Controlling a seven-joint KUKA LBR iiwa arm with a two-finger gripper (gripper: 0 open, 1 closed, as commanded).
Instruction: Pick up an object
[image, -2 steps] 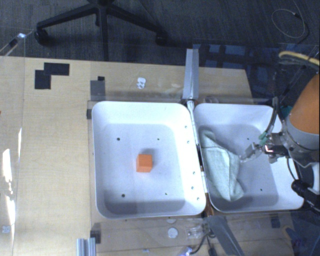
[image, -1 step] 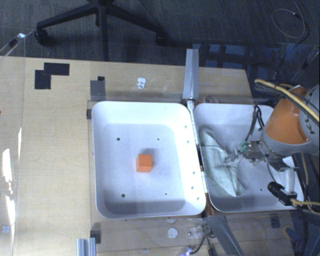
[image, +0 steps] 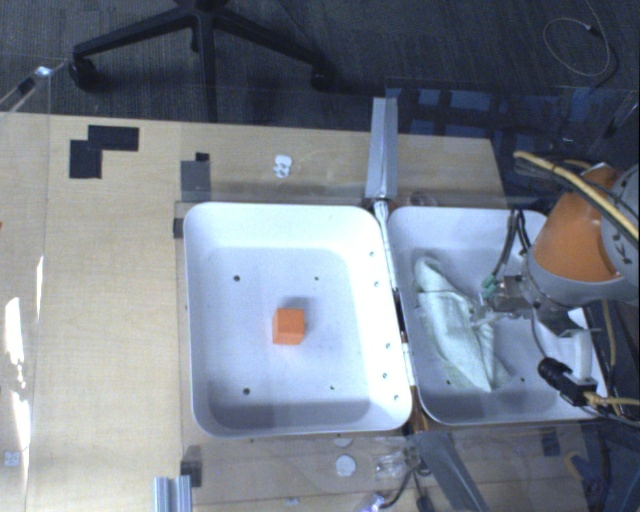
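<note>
Cloth (image: 455, 330) lies crumpled in the right bin (image: 440, 232), running from the bin's upper left down toward its lower middle, and we treat it as the object nearest to hand. We judge it light, soft and limp: it will sag and drape when lifted, will not hold its shape, and is not fragile. We recommend taking hold at a raised fold or ridge near its middle, since a pinch on a flat edge is likely to slip free. The gripper (image: 497, 305) hangs over the right bin at the cloth's right edge, just beside or touching the fabric; we cannot tell which. Whether it is released or clenched we cannot tell, because the wrist and cables cover it. A second candidate, an orange cube (image: 289, 326), sits near the centre of the left bin (image: 215, 232), well apart from the gripper and across the wall between the bins. We judge the cube light, stiff and easy to clamp across two opposite flat faces.
</note>
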